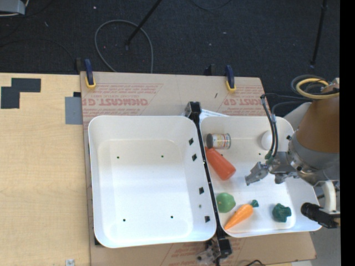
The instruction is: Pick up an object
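Two shallow white plastic bins sit side by side on a sheet of brown cardboard — the left bin and the right bin, joined by a black strip along their shared edge. The cardboard is held at its far edge by two yellow-handled clamps and carries red printing that reads upside down and mirrored from here; it cannot be made out with confidence.

In the right bin, a small metal can with a pale label lies on its side near the far left corner; the label's writing is too small to read. Just in front of it, an orange-red tapered plastic bottle lies tilted, close to the divider. Nearer the front edge sit a round green plastic fruit, an orange plastic carrot with a green top just beside it, and a dark green lumpy toy vegetable further right.

The grey arm with its orange band reaches in from the right, and its two-finger gripper hangs over the middle of the right bin — right of the bottle, and beyond the carrot. Nothing is visible between its fingers, and whether they are spread or closed cannot be told at this angle.

Pale wooden bench fills the left side.
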You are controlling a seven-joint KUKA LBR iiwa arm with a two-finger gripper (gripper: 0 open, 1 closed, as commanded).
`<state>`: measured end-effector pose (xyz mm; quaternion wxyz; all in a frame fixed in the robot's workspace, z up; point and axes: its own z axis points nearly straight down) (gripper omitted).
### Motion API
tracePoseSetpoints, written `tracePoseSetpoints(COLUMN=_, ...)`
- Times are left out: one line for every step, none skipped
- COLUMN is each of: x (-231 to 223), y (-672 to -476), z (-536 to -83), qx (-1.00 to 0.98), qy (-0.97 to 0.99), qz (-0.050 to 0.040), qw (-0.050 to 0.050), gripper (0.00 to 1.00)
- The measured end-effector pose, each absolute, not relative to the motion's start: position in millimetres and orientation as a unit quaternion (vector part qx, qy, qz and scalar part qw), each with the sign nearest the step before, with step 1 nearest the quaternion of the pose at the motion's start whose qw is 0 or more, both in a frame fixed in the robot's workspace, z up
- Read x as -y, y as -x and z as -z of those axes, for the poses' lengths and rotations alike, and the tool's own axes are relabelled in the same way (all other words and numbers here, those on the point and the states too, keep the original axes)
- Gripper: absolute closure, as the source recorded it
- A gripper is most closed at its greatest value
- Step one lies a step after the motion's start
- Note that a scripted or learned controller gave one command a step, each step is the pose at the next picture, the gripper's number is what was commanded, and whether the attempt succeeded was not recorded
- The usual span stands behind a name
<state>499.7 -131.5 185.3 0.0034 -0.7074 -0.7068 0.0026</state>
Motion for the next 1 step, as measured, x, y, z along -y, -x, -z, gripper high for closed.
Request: tracePoseSetpoints(x=131.6, y=-501.4, z=-188.9, qx=0.707, qy=0.707, qz=-0.0003, qw=0.0, gripper=0.0)
